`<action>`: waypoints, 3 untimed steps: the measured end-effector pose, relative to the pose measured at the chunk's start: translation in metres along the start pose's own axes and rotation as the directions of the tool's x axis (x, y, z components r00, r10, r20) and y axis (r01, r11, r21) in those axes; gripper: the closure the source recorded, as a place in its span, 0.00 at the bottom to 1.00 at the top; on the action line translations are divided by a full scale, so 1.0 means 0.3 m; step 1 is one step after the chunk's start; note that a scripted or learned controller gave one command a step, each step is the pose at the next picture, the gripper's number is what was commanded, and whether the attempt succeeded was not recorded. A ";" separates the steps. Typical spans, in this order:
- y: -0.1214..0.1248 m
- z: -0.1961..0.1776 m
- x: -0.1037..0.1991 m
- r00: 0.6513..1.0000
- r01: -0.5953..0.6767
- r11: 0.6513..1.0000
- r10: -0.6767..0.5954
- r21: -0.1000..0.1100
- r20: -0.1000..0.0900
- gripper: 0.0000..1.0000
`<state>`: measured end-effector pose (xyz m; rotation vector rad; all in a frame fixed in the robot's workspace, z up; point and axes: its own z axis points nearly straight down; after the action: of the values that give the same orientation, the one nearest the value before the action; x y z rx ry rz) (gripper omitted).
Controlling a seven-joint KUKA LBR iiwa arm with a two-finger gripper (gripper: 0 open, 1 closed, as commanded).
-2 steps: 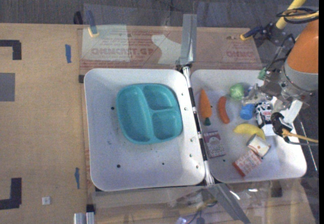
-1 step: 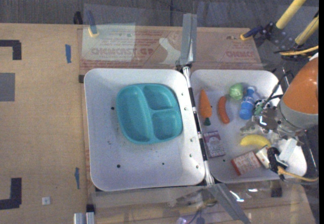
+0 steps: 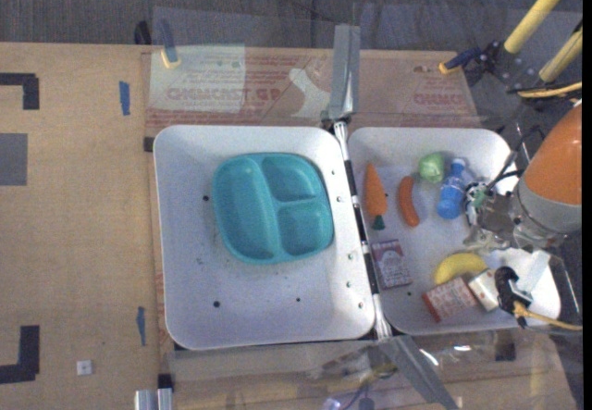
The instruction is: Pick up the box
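While the arm hangs over the right bin at right of frame, its gripper sits mid-right; jaws' state can't tell. Box lies flat at the bin's lower left, just beside the divider. Banana, carrot, red carton nearby. Teal tray in left bin.

1. A teal divided plate lies in the left bin.
2. In the right bin: a carrot, a sausage, a green ball, what may be a blue bottle, and a banana.
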<state>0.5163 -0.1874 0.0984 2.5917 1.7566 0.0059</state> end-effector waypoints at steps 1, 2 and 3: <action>0.000 0.000 0.000 1.000 0.000 1.000 0.000 0.000 0.000 0.00; 0.201 0.038 0.214 0.999 -0.048 0.999 0.048 0.006 -0.001 0.00; 0.203 0.001 0.216 0.999 -0.045 0.999 0.045 0.004 0.002 1.00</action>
<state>0.5967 -0.1499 0.0986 2.6321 1.6996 -0.0005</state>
